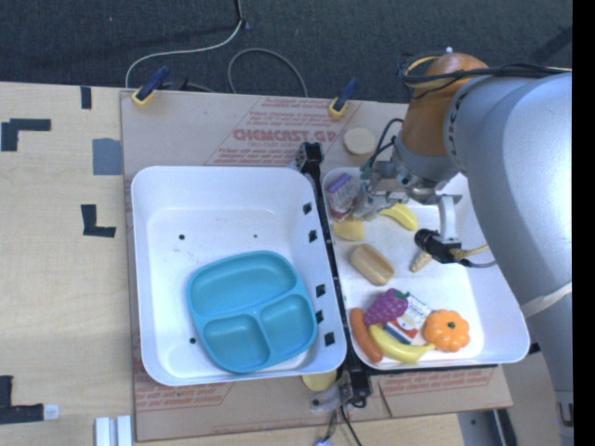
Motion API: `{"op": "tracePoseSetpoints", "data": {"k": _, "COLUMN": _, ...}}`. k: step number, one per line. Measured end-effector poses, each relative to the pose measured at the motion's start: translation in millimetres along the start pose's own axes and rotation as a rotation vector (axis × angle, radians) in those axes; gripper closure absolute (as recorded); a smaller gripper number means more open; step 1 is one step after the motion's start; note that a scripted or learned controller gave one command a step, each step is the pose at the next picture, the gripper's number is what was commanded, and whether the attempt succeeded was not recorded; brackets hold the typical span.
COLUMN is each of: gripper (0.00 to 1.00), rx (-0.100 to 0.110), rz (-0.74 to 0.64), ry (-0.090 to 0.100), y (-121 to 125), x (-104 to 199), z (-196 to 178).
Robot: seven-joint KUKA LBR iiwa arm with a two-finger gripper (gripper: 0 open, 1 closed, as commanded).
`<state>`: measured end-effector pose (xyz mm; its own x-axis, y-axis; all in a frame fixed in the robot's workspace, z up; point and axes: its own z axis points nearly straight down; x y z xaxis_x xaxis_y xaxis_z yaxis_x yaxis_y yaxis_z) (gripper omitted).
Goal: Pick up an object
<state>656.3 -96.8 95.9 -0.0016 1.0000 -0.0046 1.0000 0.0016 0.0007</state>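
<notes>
Grey and bulky, the arm filled the right side of the view, its orange band sitting above the wrist as it reached down over the far end of the right bin. Both white bins rested on a brown cardboard sheet printed in red, held at its far edge by two blue and yellow clamps. That sheet lay on a pale wooden bench marked with black tape shapes. Beyond the bench's far edge was dark carpet, crossed by a thin white cable.

A blue divided plate lay in the left bin, toward its near edge.

The claw hung low at the right bin's far left corner. Whether it was clenched or released could not be told, and nothing could be seen grasped in it. A clear cup lay just beside it toward the divider between the bins, and a yellow banana piece lay just beside it on the near side. A pale yellow lump sat near the cup along the divider, with a tan bread roll a little nearer.

Well apart from the claw, along the bin's near edge, purple grapes, an orange pumpkin, a whole banana and an orange-red carrot-like piece were crowded together.
</notes>
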Motion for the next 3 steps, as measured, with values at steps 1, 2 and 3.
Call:
{"op": "tracePoseSetpoints", "data": {"k": 1, "gripper": 1.0, "rx": 0.005, "rz": 0.009, "ry": 0.002, "y": -61, "x": -68, "z": -9}}
{"op": "tracePoseSetpoints", "data": {"k": 2, "gripper": 1.0, "rx": -0.004, "rz": 0.0, "ry": 0.005, "y": -112, "x": -41, "z": -140}}
{"op": "tracePoseSetpoints", "data": {"k": 3, "gripper": 0.0, "rx": 0.001, "rz": 0.001, "ry": 0.004, "y": -111, "x": -42, "z": -133}}
